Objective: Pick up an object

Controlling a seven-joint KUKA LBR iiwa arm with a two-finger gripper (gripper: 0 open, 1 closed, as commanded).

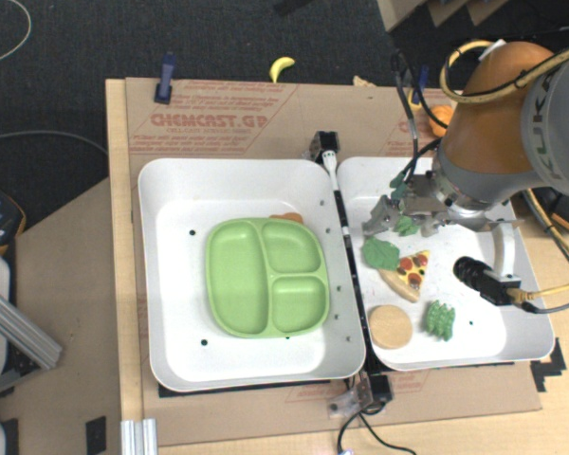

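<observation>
The grey metal claw (401, 218) hangs low in the right white plastic bin (512, 344); I cannot tell its state. Just below, a flat pizza-slice toy (410, 272) lies diagonally, its tip pointing lower left, beside a leafy green piece (380, 253)

We could not tell how the gripper (403, 218) stood, since the arm (498, 121) covered it and the right bin's (474, 354) upper part. An orange object (286, 218) peeked from behind the green tray (266, 276), mostly hidden.
</observation>
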